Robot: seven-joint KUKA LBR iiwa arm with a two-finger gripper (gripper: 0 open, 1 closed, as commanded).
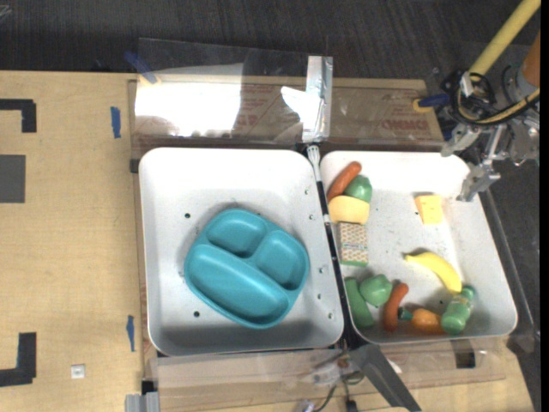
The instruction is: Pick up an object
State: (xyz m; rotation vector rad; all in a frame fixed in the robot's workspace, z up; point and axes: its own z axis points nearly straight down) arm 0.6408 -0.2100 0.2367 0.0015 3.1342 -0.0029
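Observation:
My gripper (463, 168) hangs over the far right corner of the right bin (493, 230), open with nothing between its fingers. Below and left of it lies a small yellow block (429, 209). A banana (436, 269) lies nearer the front. At the bin's left side sit an orange-red sausage shape (345, 178), a green piece (359, 189), a pale yellow piece (349, 209) and a patterned cracker (354, 247). Along the front edge lie green vegetables (364, 294), a red-orange carrot (395, 305), an orange piece (425, 319) and a green piece (457, 313).
The left bin (163, 196) holds a teal divided plate (247, 266). A clear plastic sheet (232, 101) lies behind the bins. Cables and a yellow hose (506, 37) trail from the arm at the top right.

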